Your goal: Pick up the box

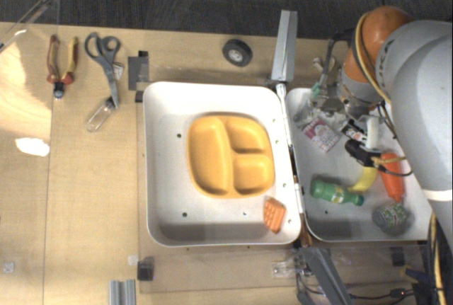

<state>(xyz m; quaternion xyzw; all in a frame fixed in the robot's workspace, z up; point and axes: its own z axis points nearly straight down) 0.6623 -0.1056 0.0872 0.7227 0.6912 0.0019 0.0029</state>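
Box [322, 134], 1 small crumpled pink-and-white carton, lies at the back of the right bin [333, 229], just below the gripper [327, 100]. The grip cannot be made out. Nearby: 1 green bottle [335, 192], 1 banana [366, 178], 1 carrot [393, 183]. Left bin [166, 155]: 1 yellow tray [230, 154].

Bright overhead light – glare on bench [21, 95] at left, pic slightly soft.

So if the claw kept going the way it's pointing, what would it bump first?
Probably the small pink-and-white box lying just below the claw in the right bin, though depth is hard to judge here.
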